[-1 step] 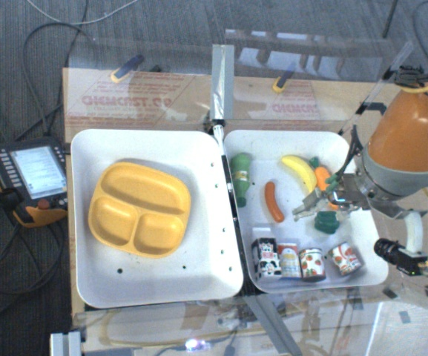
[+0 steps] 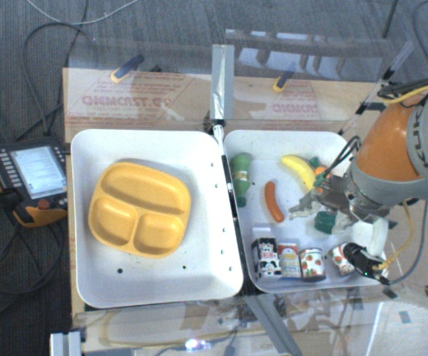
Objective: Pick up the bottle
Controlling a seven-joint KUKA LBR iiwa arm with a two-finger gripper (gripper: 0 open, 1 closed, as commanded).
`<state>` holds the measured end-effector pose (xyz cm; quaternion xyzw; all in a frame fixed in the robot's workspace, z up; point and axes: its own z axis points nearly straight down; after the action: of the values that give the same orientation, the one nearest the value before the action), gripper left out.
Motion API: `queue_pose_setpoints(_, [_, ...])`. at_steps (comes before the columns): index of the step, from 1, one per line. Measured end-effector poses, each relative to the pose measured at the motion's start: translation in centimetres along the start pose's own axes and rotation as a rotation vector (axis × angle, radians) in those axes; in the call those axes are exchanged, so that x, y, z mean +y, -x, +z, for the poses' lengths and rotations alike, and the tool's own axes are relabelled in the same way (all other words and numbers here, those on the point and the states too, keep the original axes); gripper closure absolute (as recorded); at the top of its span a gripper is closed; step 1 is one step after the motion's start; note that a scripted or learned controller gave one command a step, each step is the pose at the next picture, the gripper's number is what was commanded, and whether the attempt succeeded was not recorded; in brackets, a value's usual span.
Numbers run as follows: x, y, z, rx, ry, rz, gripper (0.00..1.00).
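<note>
Lying along the left wall of the right bin [image 2: 288,136], the green bottle [image 2: 240,175] points its darker cap end toward the near side, with its label too small to read. It sits apart from everything else in that bin. Beside it toward the middle lies an orange-red sausage [image 2: 274,201], and past that a yellow banana [image 2: 299,170] with a small orange piece [image 2: 320,173] at its far tip. A dark green block [image 2: 323,221] rests near the bin's right side. Along the near wall stands a row of small packages: a black-and-white carton with a cow print [image 2: 265,258], a carton with red markings [image 2: 288,260], a can with a red label [image 2: 312,263] and another red-and-white can [image 2: 341,258]; no lettering on them can be made out.

The left bin [image 2: 87,273] holds a yellow divided tray [image 2: 139,208] with three compartments, and nothing lies in the tray.

The gripper [image 2: 311,201] hangs over the right bin between the banana and the green block, well apart from the bottle. Its metal fingers [image 2: 300,208] are blurred against the bin floor; whether they are spread or pressed together cannot be told, and nothing is seen between them.

Faint red printing on the board behind the bins [image 2: 124,101] is not legible
</note>
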<state>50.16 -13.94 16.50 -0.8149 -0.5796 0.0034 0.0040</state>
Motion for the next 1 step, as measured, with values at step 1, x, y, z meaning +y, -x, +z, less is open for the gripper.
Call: queue_pose_setpoints(1, [0.00,0.00,-0.01,0.000,0.000,0.000,0.00])
